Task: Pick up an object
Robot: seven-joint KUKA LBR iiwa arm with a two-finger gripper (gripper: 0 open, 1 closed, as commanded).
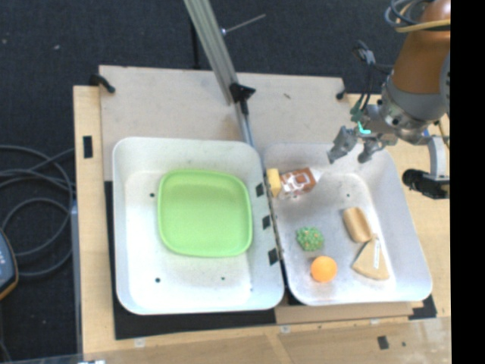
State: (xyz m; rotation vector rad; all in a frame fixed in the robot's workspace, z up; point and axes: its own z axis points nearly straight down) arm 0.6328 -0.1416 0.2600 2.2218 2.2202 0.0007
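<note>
Objects for picking are lying in the right bin [405, 226]: a brown and white packet [295, 181] at about ten o'clock from the bin's middle, close to the left wall; a green broccoli-like piece [309, 239] near the middle; an orange ball [323, 269] at six o'clock from that piece, near it but apart; a tan bread roll [357, 224] at three o'clock from the middle; and a pale wedge [371, 260] just below the roll, toward five o'clock, near the right rim.

The hand [353, 147] is being held over the bin's upper rim at about twelve o'clock, with its two fingers [339, 146] spread apart and nothing being seen between them. Open white floor is lying between the hand and the roll, and between the packet and the roll. The ball and the wedge are sitting nearer the lower rim, where less free room is left.

The left bin [136, 226] is being occupied by a green square plate [204, 212], set near its middle with bare floor around it on all sides. Both bins are resting side by side on a pale tabletop [303, 97], with a grey metal rail [212, 36] crossing it at twelve o'clock. Dark carpet and black cables [34, 203] are showing at nine o'clock.
</note>
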